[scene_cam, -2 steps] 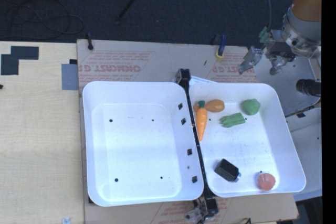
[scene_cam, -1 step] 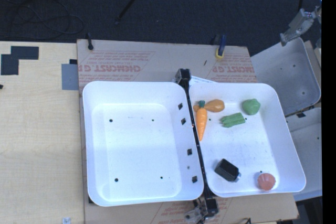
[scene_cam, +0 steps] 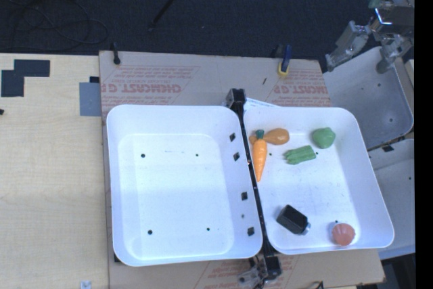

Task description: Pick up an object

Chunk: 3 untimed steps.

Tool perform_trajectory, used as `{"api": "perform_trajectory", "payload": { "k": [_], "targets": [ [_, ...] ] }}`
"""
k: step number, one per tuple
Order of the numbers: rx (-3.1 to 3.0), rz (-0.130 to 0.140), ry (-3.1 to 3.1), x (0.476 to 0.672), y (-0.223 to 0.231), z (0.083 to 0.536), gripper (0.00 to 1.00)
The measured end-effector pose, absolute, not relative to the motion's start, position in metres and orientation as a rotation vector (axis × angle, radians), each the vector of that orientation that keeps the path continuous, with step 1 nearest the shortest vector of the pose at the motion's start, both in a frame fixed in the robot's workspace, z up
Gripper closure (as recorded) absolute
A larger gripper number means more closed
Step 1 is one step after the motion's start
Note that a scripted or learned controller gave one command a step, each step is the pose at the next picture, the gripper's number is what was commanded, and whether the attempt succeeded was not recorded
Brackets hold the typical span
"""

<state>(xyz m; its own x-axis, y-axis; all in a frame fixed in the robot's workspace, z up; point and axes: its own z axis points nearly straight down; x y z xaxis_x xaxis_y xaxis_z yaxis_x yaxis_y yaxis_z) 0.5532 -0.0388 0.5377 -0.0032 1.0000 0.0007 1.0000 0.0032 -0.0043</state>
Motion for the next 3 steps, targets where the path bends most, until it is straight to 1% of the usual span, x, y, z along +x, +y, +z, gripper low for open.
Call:
{"api": "perform_trajectory", "payload": {
  "k": [1,2,3],
  "targets": [
    [-2.209,0.005,-2.227,0.55,0.038,0.537,0.0],
    [-2.211,0.011,-2.225,0.55,0.035,0.547,1.0],
    [-2.215,0.004,-2.225,0.572,0.09,0.536,1.0]
  ]
}}
